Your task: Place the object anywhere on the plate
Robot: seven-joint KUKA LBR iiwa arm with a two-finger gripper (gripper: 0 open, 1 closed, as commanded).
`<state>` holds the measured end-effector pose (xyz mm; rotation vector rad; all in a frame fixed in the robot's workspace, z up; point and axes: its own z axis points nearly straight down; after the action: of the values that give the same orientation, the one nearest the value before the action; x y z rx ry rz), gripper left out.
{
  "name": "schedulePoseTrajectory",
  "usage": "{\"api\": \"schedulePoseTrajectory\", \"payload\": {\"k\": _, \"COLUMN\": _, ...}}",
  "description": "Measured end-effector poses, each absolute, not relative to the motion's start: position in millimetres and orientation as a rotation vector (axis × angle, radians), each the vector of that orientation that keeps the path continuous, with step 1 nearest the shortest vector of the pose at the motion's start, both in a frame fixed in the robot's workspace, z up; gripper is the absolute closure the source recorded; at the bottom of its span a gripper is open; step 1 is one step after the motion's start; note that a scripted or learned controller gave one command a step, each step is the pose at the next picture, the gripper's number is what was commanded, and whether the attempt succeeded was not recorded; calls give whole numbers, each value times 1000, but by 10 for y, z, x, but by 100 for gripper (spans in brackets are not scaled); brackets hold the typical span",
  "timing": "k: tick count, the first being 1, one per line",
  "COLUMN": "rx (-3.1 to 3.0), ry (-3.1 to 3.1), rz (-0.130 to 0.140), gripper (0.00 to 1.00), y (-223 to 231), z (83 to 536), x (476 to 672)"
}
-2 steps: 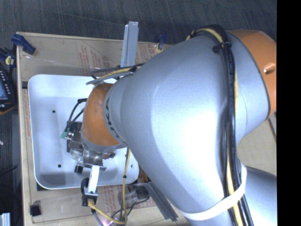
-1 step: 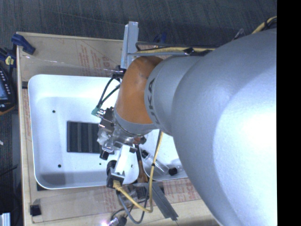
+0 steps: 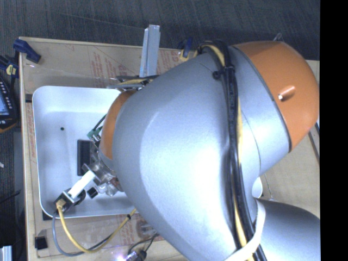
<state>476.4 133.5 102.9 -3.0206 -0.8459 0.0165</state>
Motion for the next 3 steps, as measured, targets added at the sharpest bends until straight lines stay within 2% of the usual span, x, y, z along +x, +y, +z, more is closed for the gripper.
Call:
{"api": "schedulePoseTrajectory", "payload": {"k": 1, "rx": -3088, "ry": -556, "rz": 6, "gripper": 100, "y": 870, "z": 1908, "x": 5026}}
{"api": "schedulePoseTrajectory", "payload": {"k": 2, "rx": -3042, "ry": -768, "rz": 9, "gripper": 100, "y": 663, "z": 1901, "x": 5580}}
{"api": "schedulePoseTrajectory", "payload": {"k": 3, "rx": -3025, "ry": -829, "rz": 7, "gripper": 100, "y": 17, "z": 1901, "x": 5954}}
